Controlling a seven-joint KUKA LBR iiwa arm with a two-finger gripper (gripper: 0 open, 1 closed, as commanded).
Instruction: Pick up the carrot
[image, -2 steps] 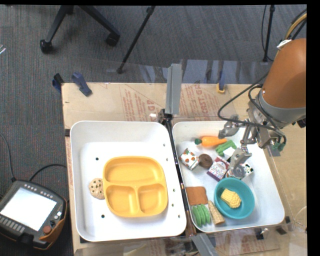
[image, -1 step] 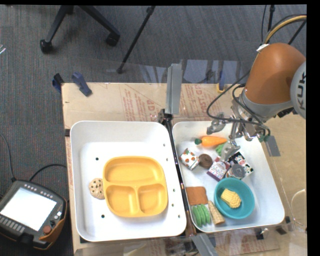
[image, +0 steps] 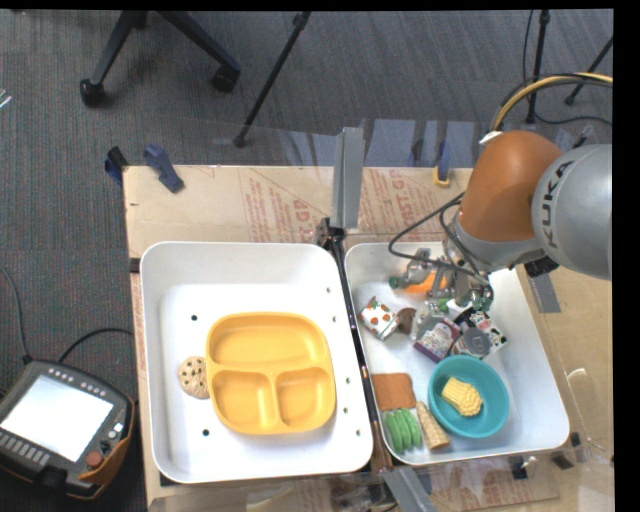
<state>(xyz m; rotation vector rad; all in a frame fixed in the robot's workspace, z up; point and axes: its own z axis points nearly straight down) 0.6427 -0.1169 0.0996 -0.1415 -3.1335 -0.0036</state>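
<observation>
Orange shows at the upper left of the right bin (image: 540, 372): the carrot (image: 422, 282), lying just below the arm's wrist and largely screened by the tool (image: 448, 285) and its cables. Whether the tool is apart, together, or clamped on anything cannot be told; the wrist and a loop of black cable cover that zone.

Risks, as judged from this layout:
- Carrot sits close to the bin's upper wall and near the divider side. A descent slightly off line could land on the wall or push the carrot against it rather than bracket it.
- Clutter is tight just below: a small red-and-white carton (image: 379, 318), a purple box (image: 436, 340) and a black-and-white item (image: 478, 336) lie near the tool. A wide approach could snag one of these, or lift it instead of the carrot.
- Carrot is likely tapered and smooth; a grip near the thin end may slip out on the lift.

Hard to make out:
- Carrot's length, orientation and which end is thick; only a patch of orange is visible.
- Contact between tool and carrot: cannot tell.
- Identity of the small dark item beside the carton.

Elsewhere: teal bowl (image: 488, 412) with corn (image: 461, 397), green pea pods (image: 403, 428); left bin (image: 160, 300) has a yellow divided tray (image: 270, 372) and a cookie (image: 193, 376).
</observation>
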